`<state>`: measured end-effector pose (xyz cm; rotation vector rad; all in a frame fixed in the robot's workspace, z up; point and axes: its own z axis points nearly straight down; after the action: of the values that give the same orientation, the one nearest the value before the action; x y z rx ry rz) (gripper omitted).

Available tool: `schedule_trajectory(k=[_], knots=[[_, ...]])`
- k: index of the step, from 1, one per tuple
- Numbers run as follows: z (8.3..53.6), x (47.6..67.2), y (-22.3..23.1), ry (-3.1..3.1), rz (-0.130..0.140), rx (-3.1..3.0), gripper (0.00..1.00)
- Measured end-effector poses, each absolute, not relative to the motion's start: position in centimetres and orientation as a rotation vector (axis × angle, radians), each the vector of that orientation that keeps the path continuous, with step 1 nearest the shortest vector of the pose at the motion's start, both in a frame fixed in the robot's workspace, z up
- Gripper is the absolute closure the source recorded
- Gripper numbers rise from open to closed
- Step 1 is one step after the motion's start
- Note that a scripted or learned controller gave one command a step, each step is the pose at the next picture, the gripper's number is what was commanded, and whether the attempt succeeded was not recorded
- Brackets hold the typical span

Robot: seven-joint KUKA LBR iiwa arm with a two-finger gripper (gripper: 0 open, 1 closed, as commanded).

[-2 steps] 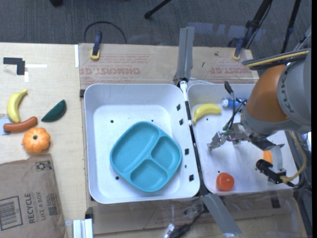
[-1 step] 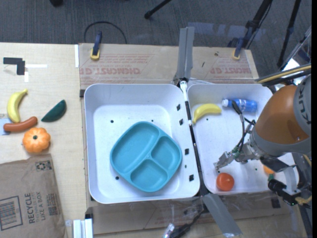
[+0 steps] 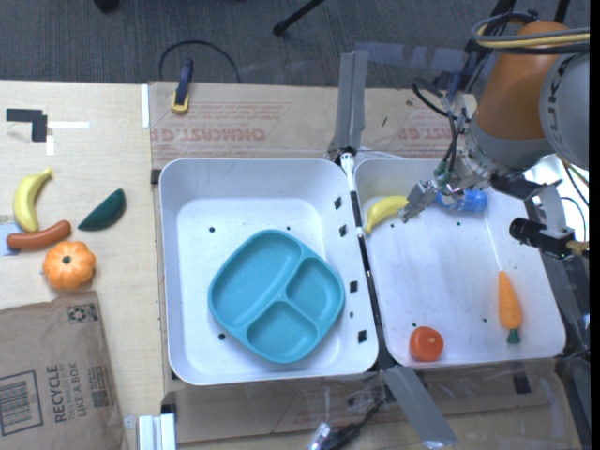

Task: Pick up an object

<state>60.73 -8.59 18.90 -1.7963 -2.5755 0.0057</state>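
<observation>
1. In the right bin [image 3: 548,345], near its far left corner, the end effector [image 3: 419,200] reaches in from the grey arm [image 3: 530,92] with the orange band; I cannot tell whether it is clenched or released.
2. Just beside its tip lies a yellow banana [image 3: 382,211], against the bin's left wall. Its long axis runs roughly left to right, slightly tilted, with the lower end pointing toward the divider and the upper end toward the end effector. Whether the two touch I cannot tell.
3. A small blue object [image 3: 473,201] sits just behind the end effector, partly hidden by the wrist.
4. Further out in the same bin, an orange carrot [image 3: 508,304] lies near the right wall, its long axis near to far, green end toward the near edge.
5. A red tomato [image 3: 427,343] rests near the bin's near wall, well apart from the banana.
6. The left bin [image 3: 187,195] holds a blue divided plate [image 3: 274,295], tilted diagonally.
7. On the desk [image 3: 103,139] to the left lie a second banana [image 3: 30,198], a sausage [image 3: 37,236], a small pumpkin [image 3: 68,264], a dark green piece [image 3: 103,210] and a brown paper bag [image 3: 56,373].
</observation>
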Motion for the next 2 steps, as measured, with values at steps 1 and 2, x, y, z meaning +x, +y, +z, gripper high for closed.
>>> schedule_trajectory(k=[1, 2], knots=[[10.3, 65.2, -10.4, -2.613, 0.004, -1.743, 0.0], [9.0, 60.6, -20.4, -2.702, -0.016, -1.594, 0.0]])
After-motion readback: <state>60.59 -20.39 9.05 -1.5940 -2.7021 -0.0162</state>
